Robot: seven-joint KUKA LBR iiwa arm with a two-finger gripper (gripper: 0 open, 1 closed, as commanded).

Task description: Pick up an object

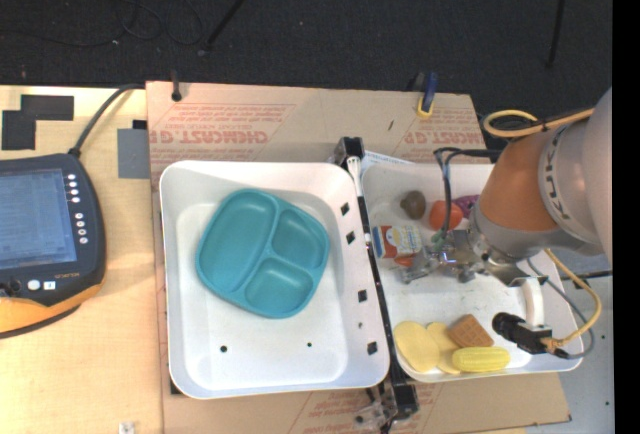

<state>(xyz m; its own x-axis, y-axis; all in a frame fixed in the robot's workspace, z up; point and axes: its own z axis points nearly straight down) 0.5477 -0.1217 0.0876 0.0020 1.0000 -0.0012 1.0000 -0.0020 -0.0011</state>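
My gripper [440,262] is low in the right bin [505,297], near its middle, with the arm coming in from the right. Just left of it lies a red and white packet [398,242], touching or nearly touching the gripper. A red-orange tomato [446,214] sits right behind the gripper, with a small brown ball [413,204] to its left. At the bin's front edge lie a pale yellow flat piece [420,347], a brown cracker [468,331] and a yellow corn-like piece [480,359].
The left bin [190,322] holds a teal divided plate [263,252]. A black divider rail [360,262] runs between the bins. A tablet-like pendant [45,222] lies on the bench at far left.
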